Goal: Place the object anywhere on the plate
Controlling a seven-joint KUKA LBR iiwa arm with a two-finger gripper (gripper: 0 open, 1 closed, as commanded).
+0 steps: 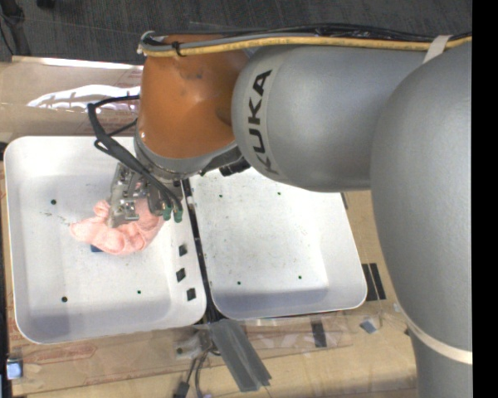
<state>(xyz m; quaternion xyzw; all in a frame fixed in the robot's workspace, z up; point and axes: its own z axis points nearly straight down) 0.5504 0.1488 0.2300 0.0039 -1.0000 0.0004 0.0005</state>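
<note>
Left bin: pincer atop pink cloth.

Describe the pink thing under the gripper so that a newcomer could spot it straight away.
Start at the left white bin of the two on the bench. Near its middle, toward the divider side, the gripper hangs under the arm's orange band, and right beneath it lies the pink object. It is a soft-looking, crumpled, pale pink lump, the one coloured item on the bin's white floor.
</note>
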